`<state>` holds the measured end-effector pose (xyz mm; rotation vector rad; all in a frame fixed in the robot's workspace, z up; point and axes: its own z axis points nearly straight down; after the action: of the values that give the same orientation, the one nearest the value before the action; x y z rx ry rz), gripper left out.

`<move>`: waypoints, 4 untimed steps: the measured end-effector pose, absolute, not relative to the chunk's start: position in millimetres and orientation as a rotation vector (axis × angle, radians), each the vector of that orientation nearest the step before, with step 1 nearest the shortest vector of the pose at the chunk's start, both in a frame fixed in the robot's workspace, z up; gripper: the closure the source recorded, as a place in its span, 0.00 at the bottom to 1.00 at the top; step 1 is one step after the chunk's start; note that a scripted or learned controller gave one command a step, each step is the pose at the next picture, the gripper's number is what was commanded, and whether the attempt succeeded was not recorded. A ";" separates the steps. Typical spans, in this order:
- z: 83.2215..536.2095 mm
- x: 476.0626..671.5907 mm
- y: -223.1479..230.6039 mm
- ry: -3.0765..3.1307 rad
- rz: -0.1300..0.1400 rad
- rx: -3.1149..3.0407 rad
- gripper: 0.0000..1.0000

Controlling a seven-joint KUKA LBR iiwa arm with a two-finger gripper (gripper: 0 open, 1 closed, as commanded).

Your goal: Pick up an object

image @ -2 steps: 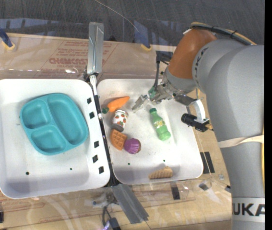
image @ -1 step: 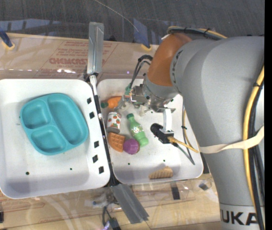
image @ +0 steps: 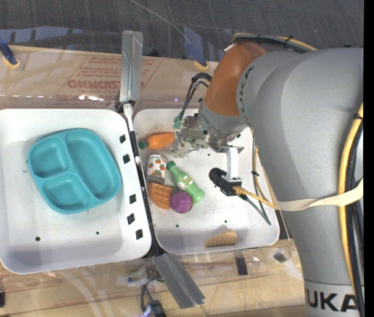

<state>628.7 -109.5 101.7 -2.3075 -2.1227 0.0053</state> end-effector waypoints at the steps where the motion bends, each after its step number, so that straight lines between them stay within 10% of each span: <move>1: 93.4 656.8 -94.9 -1.628 0.004 -2.687 1.00; 4: 91.5 622.2 -208.2 -0.368 0.010 -3.113 1.00</move>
<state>622.2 -208.2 91.5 -3.1135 -0.3675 0.0098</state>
